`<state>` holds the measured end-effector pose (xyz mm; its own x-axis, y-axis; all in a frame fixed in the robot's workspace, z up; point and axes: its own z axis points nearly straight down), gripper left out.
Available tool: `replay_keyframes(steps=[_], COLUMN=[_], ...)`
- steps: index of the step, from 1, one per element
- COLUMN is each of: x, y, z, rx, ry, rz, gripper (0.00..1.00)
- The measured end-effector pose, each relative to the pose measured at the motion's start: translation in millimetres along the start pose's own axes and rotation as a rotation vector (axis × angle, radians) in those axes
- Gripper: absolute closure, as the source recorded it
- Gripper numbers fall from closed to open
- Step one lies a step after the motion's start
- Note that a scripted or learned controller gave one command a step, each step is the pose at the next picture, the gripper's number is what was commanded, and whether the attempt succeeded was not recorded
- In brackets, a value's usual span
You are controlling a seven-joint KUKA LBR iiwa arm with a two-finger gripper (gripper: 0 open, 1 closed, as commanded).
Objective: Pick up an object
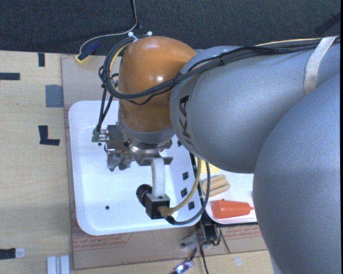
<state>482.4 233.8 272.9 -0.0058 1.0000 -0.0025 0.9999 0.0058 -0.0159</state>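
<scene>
Visitor: Step in hand?

Me: Approach, by my reading. Nothing lifted that I can see. Left to right: bench (23, 170) with black tape marks (47, 136), then the left bin (83, 170), white, its visible floor bare apart from one dark speck (107, 207).

Visitor: And the gripper?

Me: Gripper (120, 158) hangs over the left bin, toward its middle, under the orange end of the arm (263, 124). Spread or closed, I cannot tell, because the wrist covers it from this angle. No object shows in it.

Visitor: So where is something to pick?

Me: Further right. Right bin (234, 221): an orange carrot (231, 209) lying flat near the front left corner, and a pale stick (216, 184) just behind it. They are near each other, but I cannot say whether they touch. Both sit apart from the gripper, across the divide. A few small dark bits (186, 176) lie by the seam between the bins, too small to name.

Visitor: Next move?

Me: Judgement only. Under the gripper there is little worth closing on. It would need to travel right over the seam, line up above the carrot or the stick, come down opened up, then close. The carrot looks the fatter target. The stick, being round, may roll off.

Visitor: Anything in the way?

Me: The two bin walls at the seam. Cables (197, 181) dangle from the wrist over exactly that spot. The arm also hides much of the right bin, so I cannot say what else lies there.
</scene>
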Motion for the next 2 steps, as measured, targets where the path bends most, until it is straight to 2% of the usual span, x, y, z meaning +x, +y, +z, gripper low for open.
replay_keyframes(steps=[2], x=[0.3], y=[-0.5], z=[-18.1], rx=[0.006], ry=[-0.002], rz=[-0.002], gripper=[1.00])
